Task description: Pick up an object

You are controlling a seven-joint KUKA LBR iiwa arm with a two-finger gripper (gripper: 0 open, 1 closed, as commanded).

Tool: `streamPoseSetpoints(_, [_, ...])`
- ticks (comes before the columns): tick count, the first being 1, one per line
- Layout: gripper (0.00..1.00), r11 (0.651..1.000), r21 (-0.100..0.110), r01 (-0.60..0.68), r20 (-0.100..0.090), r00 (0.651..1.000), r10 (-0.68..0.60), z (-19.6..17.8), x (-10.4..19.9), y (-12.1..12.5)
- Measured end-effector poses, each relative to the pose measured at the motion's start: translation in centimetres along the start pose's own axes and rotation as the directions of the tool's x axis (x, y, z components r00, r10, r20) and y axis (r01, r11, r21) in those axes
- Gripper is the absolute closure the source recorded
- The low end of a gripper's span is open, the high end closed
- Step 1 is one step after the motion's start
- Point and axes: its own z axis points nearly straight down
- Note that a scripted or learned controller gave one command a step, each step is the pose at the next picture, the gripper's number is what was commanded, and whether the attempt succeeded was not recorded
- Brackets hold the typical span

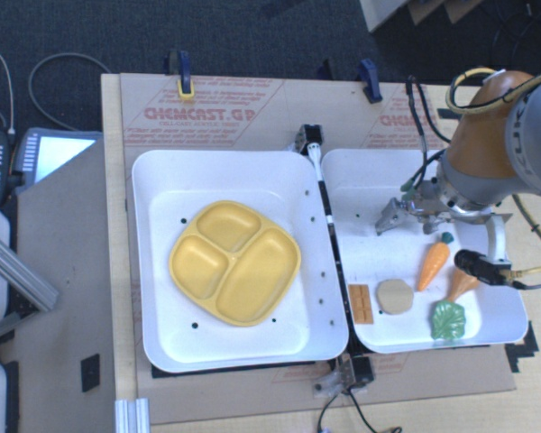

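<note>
Brown bench (pixel 252 106), two white bins (pixel 153 242), dark carpet floor (pixel 162 16)

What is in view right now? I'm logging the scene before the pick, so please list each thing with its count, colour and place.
bins: 2, white, side by side on the bench.
divided plate: 1, yellow, three compartments, in the middle of the left bin.
carrots: 2, orange, right bin, standing side by side below the gripper.
leafy green toy: 1, green, near edge of the right bin, below the carrots.
round disc: 1, tan, right bin, left of the carrots.
small block: 1, orange-brown, right bin, by its left wall.
clamps: 2, blue, far edge of the board.
arm: 1, grey with orange band, reaching in from the right.
gripper: 1, metal, over the right bin's far half, holding nothing visible.
</note>
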Motion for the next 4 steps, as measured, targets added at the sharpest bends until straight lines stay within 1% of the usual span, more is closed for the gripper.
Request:
streamPoseSetpoints(1, [0.00, 1.000, -0.001, 0.000, 0.000, 1.000, 0.000, 2.4, 0.1, 0.0])
streamPoseSetpoints(2, [1.00, 1.000, -0.005, 0.000, 0.001, 1.000, 0.000, 1.2, 0.0, 0.0])
streamPoseSetpoints(3, [1.00, 1.000, -0.010, 0.000, 0.003, 1.000, 0.000, -5.0, -0.3, -0.3])
streamPoseSetpoints(4, [1.00, 1.000, -0.011, 0.001, 0.003, 1.000, -0.001, -11.1, -0.4, -0.8])
